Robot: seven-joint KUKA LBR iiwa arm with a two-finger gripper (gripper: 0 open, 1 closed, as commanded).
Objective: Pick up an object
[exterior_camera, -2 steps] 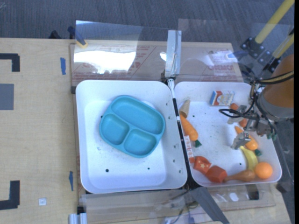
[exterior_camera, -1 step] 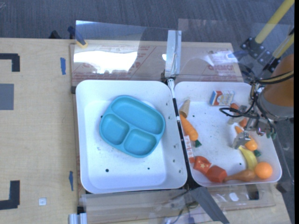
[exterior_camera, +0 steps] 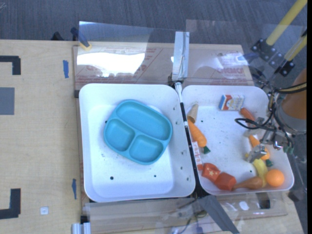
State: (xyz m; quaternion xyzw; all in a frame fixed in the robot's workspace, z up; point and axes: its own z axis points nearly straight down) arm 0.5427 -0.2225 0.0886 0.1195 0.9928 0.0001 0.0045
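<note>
The right bin (exterior_camera: 219,130) holds several toy foods: a small red-and-white carton (exterior_camera: 230,102), a carrot (exterior_camera: 197,134), a cone (exterior_camera: 192,112), a red pepper (exterior_camera: 210,171), a red piece (exterior_camera: 225,181), a brown piece (exterior_camera: 251,183), a yellow banana (exterior_camera: 260,168) and an orange ball (exterior_camera: 275,178). My gripper (exterior_camera: 256,153) is low at the bin's right side, just above the banana and beside a small orange piece (exterior_camera: 254,141). Cables and the wrist partly cover it. Nothing is visibly held.
The left bin (exterior_camera: 92,130) contains a blue divided plate (exterior_camera: 138,131). A metal divider (exterior_camera: 180,57) stands behind the seam between the bins. The arm's orange band (exterior_camera: 297,106) hangs over the right bin's rim. Yellow poles (exterior_camera: 287,18) cross the top right corner.
</note>
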